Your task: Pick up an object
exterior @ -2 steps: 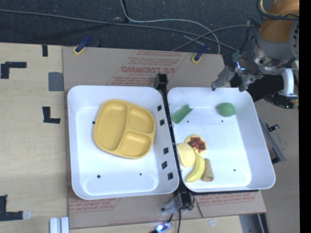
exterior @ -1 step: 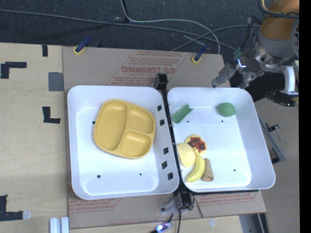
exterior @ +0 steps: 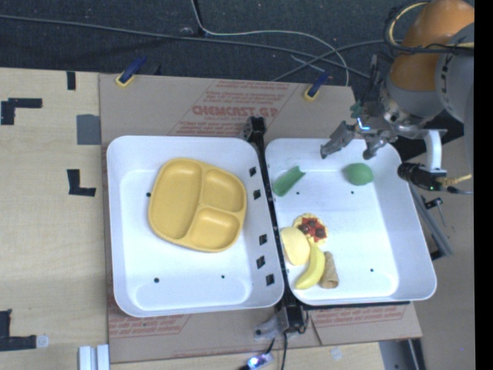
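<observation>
Your gripper (exterior: 354, 146) is hovering over the right bin's (exterior: 400, 230) far edge — jaws spread, gripping nothing — just above the green ball (exterior: 358, 174); banana (exterior: 311, 267) lying nearer.

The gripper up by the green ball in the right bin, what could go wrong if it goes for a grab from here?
1. The gripper, fingers spread, sits above the far rim of the right bin, not over the green ball; closing now would likely catch nothing.
2. The ball is round and could roll away if a finger nudges it.
3. It lies near the bin's far wall, so a descending finger might strike the rim.
</observation>
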Available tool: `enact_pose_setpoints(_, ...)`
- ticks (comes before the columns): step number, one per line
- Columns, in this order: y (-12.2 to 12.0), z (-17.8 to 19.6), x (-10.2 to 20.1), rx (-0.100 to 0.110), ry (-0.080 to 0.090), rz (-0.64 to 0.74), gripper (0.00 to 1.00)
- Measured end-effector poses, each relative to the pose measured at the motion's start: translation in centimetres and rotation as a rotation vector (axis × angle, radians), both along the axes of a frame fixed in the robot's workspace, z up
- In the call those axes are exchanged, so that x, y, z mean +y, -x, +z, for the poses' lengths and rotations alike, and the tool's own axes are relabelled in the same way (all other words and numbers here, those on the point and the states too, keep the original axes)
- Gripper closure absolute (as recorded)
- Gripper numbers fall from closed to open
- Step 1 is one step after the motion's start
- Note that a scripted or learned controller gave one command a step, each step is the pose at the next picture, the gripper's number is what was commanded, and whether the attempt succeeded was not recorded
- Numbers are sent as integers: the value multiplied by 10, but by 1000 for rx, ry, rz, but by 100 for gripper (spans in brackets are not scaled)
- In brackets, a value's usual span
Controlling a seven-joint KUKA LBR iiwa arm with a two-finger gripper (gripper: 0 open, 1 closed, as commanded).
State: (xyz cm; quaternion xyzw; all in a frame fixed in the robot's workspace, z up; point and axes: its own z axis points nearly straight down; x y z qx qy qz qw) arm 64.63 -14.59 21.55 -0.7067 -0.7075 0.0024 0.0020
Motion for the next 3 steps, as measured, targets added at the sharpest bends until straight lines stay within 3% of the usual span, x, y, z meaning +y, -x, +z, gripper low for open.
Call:
enact_pose_setpoints(2,6,-88,0,0,1,0,0)
enact_pose_setpoints(3,5,-75,1,-4,1,2,100)
